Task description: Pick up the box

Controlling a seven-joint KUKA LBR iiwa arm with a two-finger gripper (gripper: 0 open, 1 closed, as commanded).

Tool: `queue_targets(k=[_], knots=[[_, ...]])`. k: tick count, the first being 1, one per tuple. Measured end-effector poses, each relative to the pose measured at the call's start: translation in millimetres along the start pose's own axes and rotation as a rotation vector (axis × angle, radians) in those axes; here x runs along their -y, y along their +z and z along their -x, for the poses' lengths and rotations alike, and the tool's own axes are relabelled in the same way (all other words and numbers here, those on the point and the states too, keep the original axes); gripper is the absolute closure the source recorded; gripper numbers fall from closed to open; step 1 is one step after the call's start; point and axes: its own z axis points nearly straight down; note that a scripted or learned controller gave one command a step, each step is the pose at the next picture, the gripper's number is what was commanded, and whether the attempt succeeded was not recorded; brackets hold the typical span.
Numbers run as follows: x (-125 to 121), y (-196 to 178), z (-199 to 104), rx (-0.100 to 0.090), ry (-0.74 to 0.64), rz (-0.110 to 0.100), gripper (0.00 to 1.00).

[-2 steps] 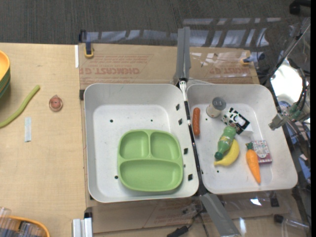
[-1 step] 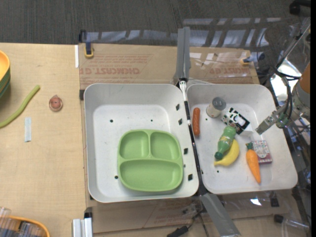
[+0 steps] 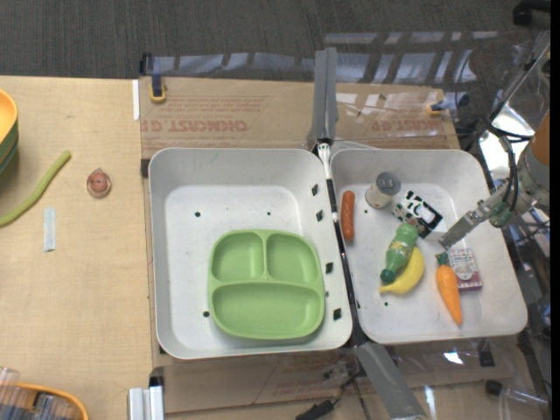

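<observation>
Approach step: gripper (image 3: 457,231) hovering, finger state impossible to tell, just at 12 o'clock of the box (image 3: 465,268) beside the carrot (image 3: 449,292); next calls for lowering and closing

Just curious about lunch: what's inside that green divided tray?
The green tray in the left bin shows three bare compartments, with no food or object in them. Whatever lies beneath the tray is covered.
</observation>
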Motion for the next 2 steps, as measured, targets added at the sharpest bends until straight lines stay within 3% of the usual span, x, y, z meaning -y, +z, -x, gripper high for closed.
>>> queue_targets(k=[1, 2], knots=[[15, 113, 24, -0.001, 0.036, -0.001, 0.00], [11, 138, 51, -0.004, 0.169, 0.001, 0.00]])
